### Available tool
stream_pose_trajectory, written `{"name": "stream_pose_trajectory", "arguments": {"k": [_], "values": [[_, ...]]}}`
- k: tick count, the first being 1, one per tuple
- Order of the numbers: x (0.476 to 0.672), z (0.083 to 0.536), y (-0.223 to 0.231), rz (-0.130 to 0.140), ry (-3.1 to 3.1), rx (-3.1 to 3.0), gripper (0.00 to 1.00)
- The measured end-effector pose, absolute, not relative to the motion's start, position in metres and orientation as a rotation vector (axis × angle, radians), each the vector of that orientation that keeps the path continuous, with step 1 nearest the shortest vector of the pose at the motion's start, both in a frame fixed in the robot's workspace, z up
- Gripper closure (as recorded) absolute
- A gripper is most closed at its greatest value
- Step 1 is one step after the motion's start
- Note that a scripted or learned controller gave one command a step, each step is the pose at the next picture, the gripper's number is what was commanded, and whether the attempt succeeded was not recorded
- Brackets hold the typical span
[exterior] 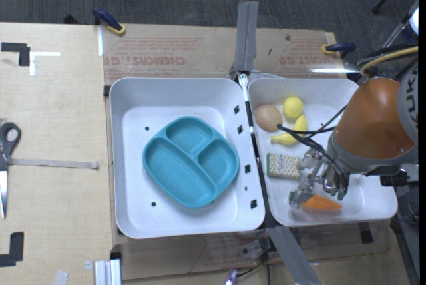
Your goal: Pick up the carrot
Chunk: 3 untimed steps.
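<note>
The orange carrot (pixel 321 204) lies near the front edge of the right bin (pixel 266 97), pointing right. My gripper (pixel 307 192) hangs right over its left end, fingers pointing down toward it and close to touching. The fingers look spread, and the carrot lies on the bin floor under them, not lifted. The arm's orange band (pixel 373 127) looms over the right side of the bin and hides part of it.
In the right bin lie a tan egg-shaped thing (pixel 267 117), a yellow lemon (pixel 292 106), a yellow banana-like piece (pixel 287 138) and a patterned sponge block (pixel 283 166). The left bin (pixel 126 164) holds a blue divided plate (pixel 192 161). Scissors (pixel 5 164) lie on the bench at far left.
</note>
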<state>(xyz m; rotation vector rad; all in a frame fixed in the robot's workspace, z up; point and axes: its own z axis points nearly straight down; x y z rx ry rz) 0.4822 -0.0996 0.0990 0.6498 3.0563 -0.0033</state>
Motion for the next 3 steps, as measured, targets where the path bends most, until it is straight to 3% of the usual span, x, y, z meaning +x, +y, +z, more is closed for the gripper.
{"name": "stream_pose_trajectory", "arguments": {"k": [3], "values": [[0.4822,0.099,-0.0996,-0.003,3.056,0.65,0.0]]}}
